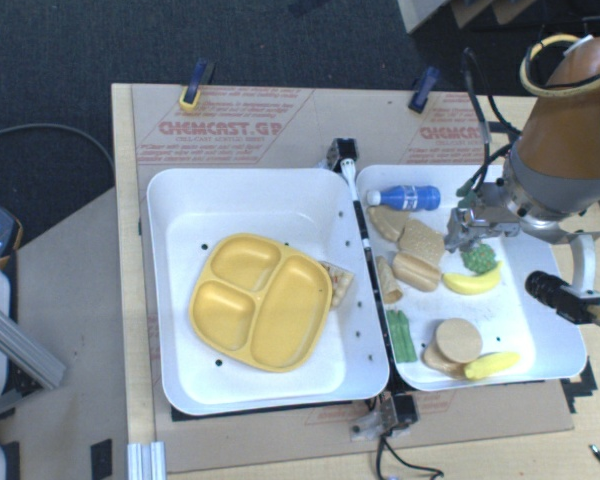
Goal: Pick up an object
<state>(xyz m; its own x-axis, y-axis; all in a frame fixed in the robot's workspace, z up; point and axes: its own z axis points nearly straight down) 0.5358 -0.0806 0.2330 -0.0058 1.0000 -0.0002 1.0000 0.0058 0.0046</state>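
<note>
White right bin [555, 363] crowds broccoli [479, 259], banana [472, 282] beneath tool [467, 230], whose state I cannot tell.

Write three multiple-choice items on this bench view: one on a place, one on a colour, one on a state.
1. Where is the yellow divided plate?
A. left bin
B. right bin
C. on the cardboard

2. What colour is the bottle?
A. red
B. blue
C. black

3. How does the bottle rest?
A. upright
B. on its side
C. on the yellow plate

Answers:
1 A, it sits inside the left bin.
2 B, its body is blue with a white cap.
3 B, it lies lengthwise along the far wall of the right bin.
</note>
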